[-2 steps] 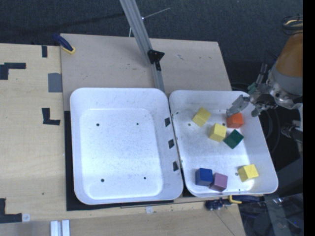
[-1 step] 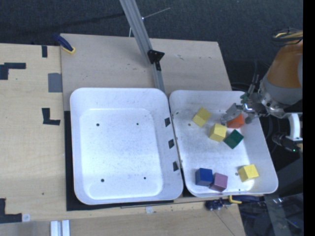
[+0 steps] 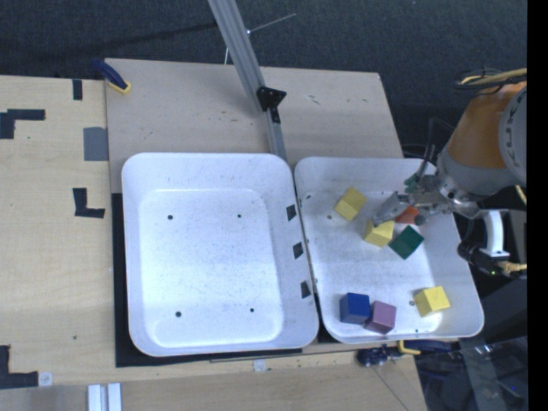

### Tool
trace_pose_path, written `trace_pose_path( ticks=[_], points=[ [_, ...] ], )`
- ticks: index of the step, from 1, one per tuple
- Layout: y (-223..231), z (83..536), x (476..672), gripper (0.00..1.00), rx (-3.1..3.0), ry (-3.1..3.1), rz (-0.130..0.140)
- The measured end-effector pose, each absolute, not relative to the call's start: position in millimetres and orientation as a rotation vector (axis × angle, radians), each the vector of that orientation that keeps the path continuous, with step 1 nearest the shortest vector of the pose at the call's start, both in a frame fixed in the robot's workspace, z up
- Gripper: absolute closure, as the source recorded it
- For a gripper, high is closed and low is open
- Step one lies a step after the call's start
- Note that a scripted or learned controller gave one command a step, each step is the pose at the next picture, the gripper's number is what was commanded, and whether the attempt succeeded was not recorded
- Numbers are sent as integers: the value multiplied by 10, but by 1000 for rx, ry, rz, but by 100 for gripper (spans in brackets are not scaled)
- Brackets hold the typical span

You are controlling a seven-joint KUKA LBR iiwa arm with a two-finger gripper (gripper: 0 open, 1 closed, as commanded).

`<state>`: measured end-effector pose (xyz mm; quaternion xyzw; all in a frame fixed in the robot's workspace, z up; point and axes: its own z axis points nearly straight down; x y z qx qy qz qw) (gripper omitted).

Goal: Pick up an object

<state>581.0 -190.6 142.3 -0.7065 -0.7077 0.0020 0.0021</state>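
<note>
Camera view gives me matte cubes on the right bin's (image 3: 445,319) smooth white floor, gripper (image 3: 396,205) state unclear.

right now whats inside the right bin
The right bin holds three yellow blocks, a green block, a blue block and a purple block. The gripper covers part of something orange.

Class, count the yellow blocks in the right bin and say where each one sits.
3. One yellow block lies near the bin's upper middle, one beside the green block by the gripper, one near the lower right corner. The arm may hide more.
</note>
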Motion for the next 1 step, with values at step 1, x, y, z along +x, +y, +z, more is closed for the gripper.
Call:
trace_pose_path(
  ticks=[1],
  points=[
    [-1903,1552,5821,100,-2217,-2224,3]
  ],
)
